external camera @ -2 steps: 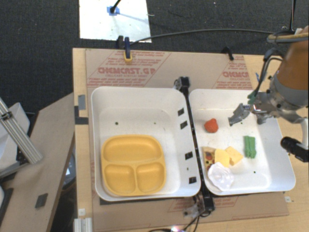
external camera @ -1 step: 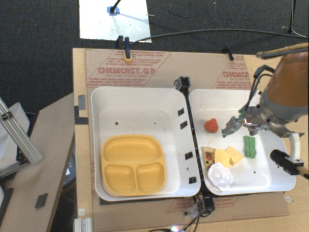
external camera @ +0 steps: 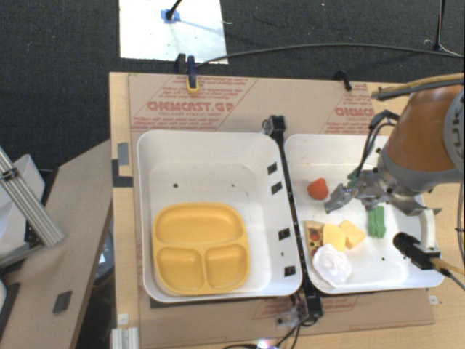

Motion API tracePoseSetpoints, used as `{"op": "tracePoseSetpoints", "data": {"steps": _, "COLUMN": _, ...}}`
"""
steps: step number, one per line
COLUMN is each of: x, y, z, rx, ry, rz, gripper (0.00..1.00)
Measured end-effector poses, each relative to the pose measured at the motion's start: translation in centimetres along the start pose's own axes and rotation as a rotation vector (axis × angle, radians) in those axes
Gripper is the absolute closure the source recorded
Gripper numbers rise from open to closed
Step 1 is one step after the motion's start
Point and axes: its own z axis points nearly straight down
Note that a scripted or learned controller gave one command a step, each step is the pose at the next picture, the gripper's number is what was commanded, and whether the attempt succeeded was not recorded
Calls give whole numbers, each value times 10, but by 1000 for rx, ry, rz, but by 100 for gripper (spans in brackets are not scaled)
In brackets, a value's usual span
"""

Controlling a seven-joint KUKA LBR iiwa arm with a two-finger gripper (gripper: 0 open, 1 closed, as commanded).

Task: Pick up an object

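Note:
Several small things lie in the right bin [external camera: 327, 151]. A red round piece [external camera: 317, 189] sits near its left wall. In front of it lie two yellow cheese-like blocks [external camera: 343, 235], a small brown and red piece [external camera: 314, 233] and a crumpled white lump [external camera: 332, 265]. A green stick-shaped piece [external camera: 375, 222] lies to the right of the yellow blocks. My gripper [external camera: 338, 198] hangs low over the right bin, just right of the red piece and above the yellow blocks. I see nothing held in it.
The left bin [external camera: 211, 158] holds a yellow three-compartment tray [external camera: 201, 247] at its front. A black divider strip [external camera: 285, 195] runs between the bins. The arm's orange band [external camera: 429, 133] stands over the right bin's back right part.

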Motion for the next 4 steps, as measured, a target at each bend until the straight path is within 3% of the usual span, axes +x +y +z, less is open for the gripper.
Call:
{"op": "tracePoseSetpoints", "data": {"steps": 1, "x": 7, "y": 4, "z": 60, "rx": 1, "ry": 0, "rz": 0, "gripper": 0}}
{"op": "tracePoseSetpoints", "data": {"steps": 2, "x": 6, "y": 5, "z": 46, "rx": -5, "ry": -1, "rz": 1, "gripper": 100}}
{"op": "tracePoseSetpoints", "data": {"steps": 4, "x": 6, "y": 3, "z": -62, "rx": -11, "ry": -2, "rz": -4, "gripper": 100}}
